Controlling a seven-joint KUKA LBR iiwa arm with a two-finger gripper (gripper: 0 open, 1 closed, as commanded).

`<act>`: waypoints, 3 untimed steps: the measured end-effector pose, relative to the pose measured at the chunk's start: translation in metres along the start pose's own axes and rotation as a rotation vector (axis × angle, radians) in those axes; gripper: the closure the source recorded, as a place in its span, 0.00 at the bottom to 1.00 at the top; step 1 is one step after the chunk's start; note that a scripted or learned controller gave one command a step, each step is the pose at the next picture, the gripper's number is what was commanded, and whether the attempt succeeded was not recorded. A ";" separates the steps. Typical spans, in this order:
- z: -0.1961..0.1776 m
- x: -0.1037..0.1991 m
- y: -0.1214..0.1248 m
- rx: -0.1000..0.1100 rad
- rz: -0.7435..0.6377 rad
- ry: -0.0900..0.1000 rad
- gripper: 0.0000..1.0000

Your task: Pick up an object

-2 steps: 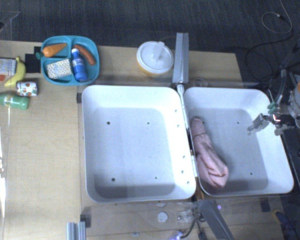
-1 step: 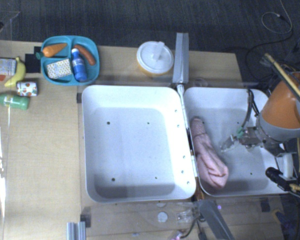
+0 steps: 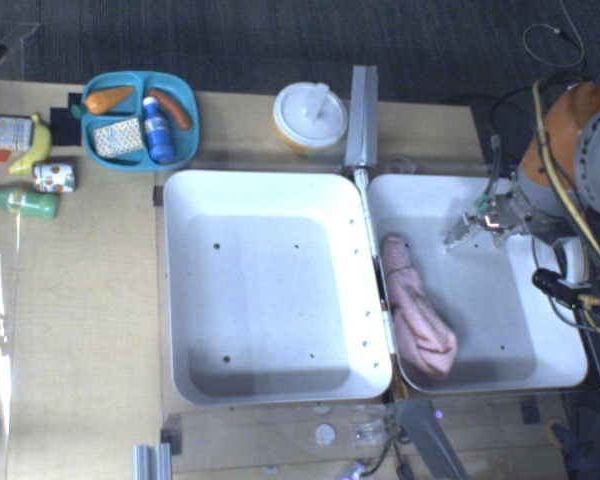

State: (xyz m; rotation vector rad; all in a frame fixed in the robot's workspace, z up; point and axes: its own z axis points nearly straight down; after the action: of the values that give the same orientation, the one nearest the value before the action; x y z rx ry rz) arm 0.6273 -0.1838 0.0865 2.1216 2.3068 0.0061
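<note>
Claw (image 3: pixel 467 227) w/ prongs apart over right bin (image 3: pixel 500 308); wood bench (image 3: pixel 80 348), dark carpet (image 3: pixel 280 18).

arm (image 3: pixel 580 158) cut off at the right edge; gripper (image 3: pixel 470 226) too small to resolve; carton (image 3: pixel 2 133) clipped at left.

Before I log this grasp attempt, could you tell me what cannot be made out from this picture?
- Pincer, camera view: too small and blurred to tell how it stands over the right bin.
- Arm: cut off by the right edge.
- Pink cloth: its far side lies against the bin wall, hidden by its own bulk.
- Blue tray items: too small to identify.
</note>
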 end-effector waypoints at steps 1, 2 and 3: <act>-0.091 -0.022 -0.004 0.004 -0.013 0.001 0.00; -0.117 0.014 -0.058 0.006 -0.210 0.003 0.00; -0.151 0.006 -0.032 0.007 0.074 0.002 0.00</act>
State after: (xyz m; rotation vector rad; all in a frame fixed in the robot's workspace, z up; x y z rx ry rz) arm 0.5941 -0.1799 0.2368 2.2098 2.2312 0.0000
